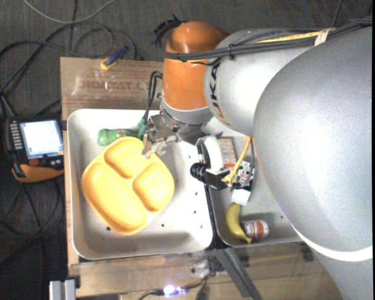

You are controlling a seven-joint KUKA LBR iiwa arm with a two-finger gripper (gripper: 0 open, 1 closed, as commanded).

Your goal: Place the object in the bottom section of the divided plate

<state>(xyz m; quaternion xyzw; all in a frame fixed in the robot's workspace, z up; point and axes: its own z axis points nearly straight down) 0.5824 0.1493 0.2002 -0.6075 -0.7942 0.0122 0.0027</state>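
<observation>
Grey arm (300, 124) looming closest, orange band (187, 67) above wrist, gripper (151, 144) low at upper edge of yellow divided plate (128, 183) in left bin (137, 239), finger spread impossible to tell, green object (112, 135) beside plate, banana (235, 224) and can (256, 230) in right bin (222, 233)

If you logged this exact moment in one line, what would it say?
claw: over plate's top edge | green thing: in left bin, behind plate | banana, can: right bin | plate sections: bare
</observation>
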